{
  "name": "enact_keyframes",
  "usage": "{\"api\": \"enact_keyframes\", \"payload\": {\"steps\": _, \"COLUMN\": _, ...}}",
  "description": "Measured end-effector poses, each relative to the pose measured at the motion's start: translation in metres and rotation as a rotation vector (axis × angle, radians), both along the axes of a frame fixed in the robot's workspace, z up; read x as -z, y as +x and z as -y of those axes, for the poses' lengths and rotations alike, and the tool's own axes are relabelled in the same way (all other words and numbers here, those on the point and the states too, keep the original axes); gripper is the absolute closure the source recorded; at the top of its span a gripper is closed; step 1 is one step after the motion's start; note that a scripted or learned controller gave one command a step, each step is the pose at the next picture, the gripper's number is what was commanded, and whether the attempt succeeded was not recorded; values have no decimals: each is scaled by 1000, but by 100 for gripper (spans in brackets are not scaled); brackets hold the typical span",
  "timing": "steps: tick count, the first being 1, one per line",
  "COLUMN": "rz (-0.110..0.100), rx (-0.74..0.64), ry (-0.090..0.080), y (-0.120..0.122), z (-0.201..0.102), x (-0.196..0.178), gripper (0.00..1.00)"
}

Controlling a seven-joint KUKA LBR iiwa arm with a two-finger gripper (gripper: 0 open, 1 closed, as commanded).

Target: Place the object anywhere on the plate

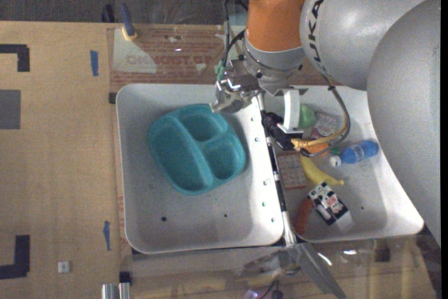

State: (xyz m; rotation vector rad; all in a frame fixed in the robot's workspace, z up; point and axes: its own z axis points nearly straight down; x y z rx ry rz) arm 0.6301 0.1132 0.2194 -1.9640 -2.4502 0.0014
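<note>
A teal divided plate (197, 148) lies in the left white bin (140, 220), towards its upper middle. My gripper (225, 100) hangs over the far right corner of that bin, just above the plate's upper right rim. The metal gripper head is seen from above, under the orange wrist band (280, 3). I see no object clearly between its tips. The loose objects lie in the right bin (392, 213): a blue bottle (355, 150), a yellow banana (319, 172) and a black and white box (329, 204).
The right bin also holds a green and white cup (297, 112), an orange carrot-like piece (316, 144), a brown card (290, 169) and an orange-brown piece (304, 218). The arm's grey body covers the upper right. A ridge (274, 178) divides the bins.
</note>
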Motion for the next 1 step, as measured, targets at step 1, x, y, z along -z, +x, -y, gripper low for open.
{"api": "enact_keyframes", "payload": {"steps": 1, "rz": 0, "rx": 1, "ry": 0, "y": 0, "z": 1, "x": 0, "gripper": 0}}
